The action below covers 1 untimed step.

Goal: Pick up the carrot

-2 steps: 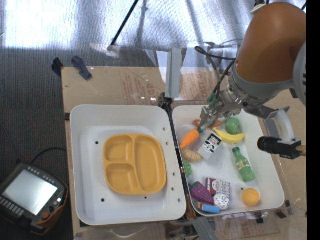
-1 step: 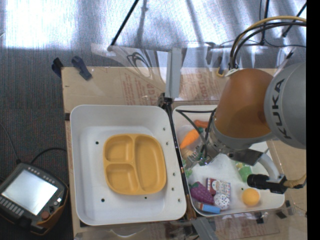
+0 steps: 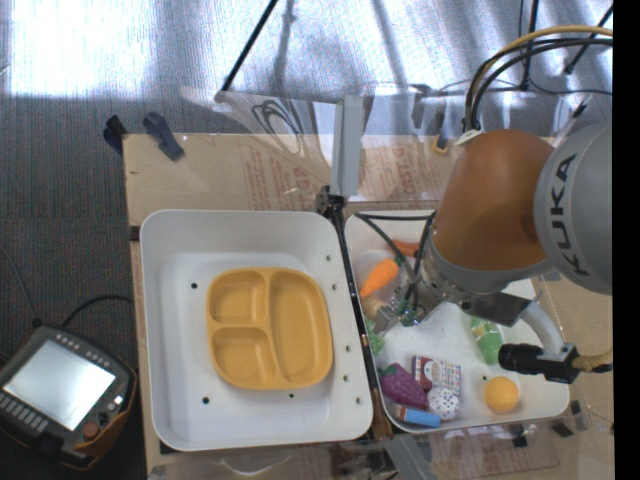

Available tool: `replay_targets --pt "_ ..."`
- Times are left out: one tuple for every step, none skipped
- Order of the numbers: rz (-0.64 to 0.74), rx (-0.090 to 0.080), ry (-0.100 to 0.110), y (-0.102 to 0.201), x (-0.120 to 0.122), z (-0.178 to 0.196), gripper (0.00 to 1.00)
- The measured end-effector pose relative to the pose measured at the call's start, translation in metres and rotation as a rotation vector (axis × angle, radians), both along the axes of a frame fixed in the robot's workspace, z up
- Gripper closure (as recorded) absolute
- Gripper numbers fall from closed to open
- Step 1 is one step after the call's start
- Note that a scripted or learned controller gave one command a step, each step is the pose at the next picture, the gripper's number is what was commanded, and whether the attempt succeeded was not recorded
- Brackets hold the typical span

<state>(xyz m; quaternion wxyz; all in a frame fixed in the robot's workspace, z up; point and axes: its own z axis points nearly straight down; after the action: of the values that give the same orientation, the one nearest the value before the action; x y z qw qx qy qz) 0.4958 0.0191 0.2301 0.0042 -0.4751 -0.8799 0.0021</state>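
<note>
The carrot (image 3: 379,276) is an orange tapered piece lying at a slant near the left wall of the right bin (image 3: 556,400), towards its far end. My gripper (image 3: 400,307) hangs just right of and below the carrot's near end, under the arm's big orange band (image 3: 490,213). The arm's bulk hides much of the gripper. Nothing shows as held in it.
The left bin (image 3: 170,268) holds a yellow divided plate (image 3: 270,326). In the right bin's near part lie a purple toy (image 3: 402,383), a red-and-white carton (image 3: 437,373), a spotted white ball (image 3: 443,401), an orange ball (image 3: 501,394) and a green item (image 3: 487,343).
</note>
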Motion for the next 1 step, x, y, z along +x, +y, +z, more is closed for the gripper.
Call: replay_targets --pt "0.218 0.001 -0.014 0.0149 0.0396 0.0913 1.0"
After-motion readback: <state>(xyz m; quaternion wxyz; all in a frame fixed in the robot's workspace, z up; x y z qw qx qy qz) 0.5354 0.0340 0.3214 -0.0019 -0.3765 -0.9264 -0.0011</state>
